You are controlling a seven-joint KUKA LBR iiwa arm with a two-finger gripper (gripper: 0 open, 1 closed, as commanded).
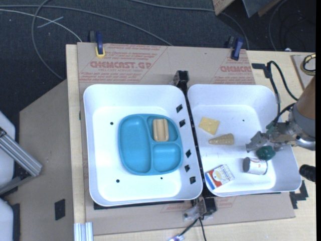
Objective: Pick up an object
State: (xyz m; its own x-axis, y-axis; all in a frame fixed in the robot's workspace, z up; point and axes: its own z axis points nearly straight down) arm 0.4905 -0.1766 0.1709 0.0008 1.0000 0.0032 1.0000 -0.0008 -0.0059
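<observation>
1. Approach step, by the look of it: gripper (262, 145) low over the right bin (261, 92), nothing visibly between its tips. Released or clenched: cannot tell at this angle.
2. Closest candidate just below the gripper, near touching: small white cup (255, 165) on its side, dark mouth end turned left. Smooth, round, likely to roll if nudged.
3. Green round bit (266, 152) right at the gripper, just above the cup. Separate thing or gripper part: cannot tell.
4. Next move, as a guess: centre over the cup, drop, close across its round body rather than along its length.
5. Left of the gripper, apart from it: tan wedge (222, 140), thin, tapered, matte.
6. Further left and below: flat card (219, 176) with red and blue print, resting on the bin's sloped edge. Too flat for an easy pinch.
7. Up-left: pale yellow square (208, 125), flat, dull surface.
8. Far left, in the other bin (135, 97): blue divided plate (135, 149), smooth plastic, rounded corners, with a beige ridged block (160, 129) in its upper compartment.
</observation>
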